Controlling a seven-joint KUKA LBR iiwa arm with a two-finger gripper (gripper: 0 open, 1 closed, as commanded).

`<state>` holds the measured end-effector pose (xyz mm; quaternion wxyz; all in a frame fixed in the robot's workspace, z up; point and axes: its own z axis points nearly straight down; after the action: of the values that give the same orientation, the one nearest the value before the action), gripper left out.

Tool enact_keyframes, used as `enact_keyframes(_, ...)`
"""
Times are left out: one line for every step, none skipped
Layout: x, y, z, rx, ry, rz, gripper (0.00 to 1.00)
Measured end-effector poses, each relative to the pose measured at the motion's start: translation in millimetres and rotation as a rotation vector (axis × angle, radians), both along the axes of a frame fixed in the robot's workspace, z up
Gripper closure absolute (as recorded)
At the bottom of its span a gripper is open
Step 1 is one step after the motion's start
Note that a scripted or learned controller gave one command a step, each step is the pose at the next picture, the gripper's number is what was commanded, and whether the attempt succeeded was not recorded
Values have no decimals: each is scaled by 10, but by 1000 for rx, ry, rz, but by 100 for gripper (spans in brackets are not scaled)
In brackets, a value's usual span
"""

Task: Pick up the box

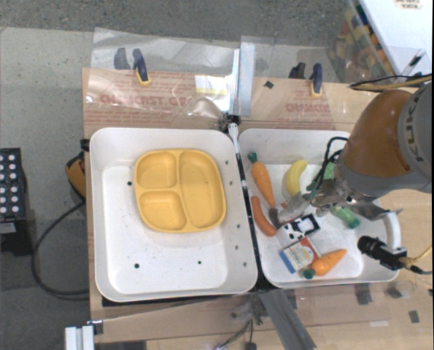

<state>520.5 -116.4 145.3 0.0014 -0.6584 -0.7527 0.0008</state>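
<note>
The grey two-finger gripper (pixel 288 214) is hovering beside the small white-and-red cardboard box (pixel 298 255), lower right; finger state unclear; it is needing to descend

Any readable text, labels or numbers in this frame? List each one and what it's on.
Red print on the clear plastic sheet behind the bins: mirrored and blurred, unreadable.
Red print on the white carton, top right: too small to read.
Print on the small box in the right bin: too blurred to read.
</note>
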Motion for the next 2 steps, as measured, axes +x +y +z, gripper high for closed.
enact_keyframes(44, 43, -320, -15, -54, -128, 0)
enact_keyframes(-185, -173, -321, -18, -59, 186, 0)
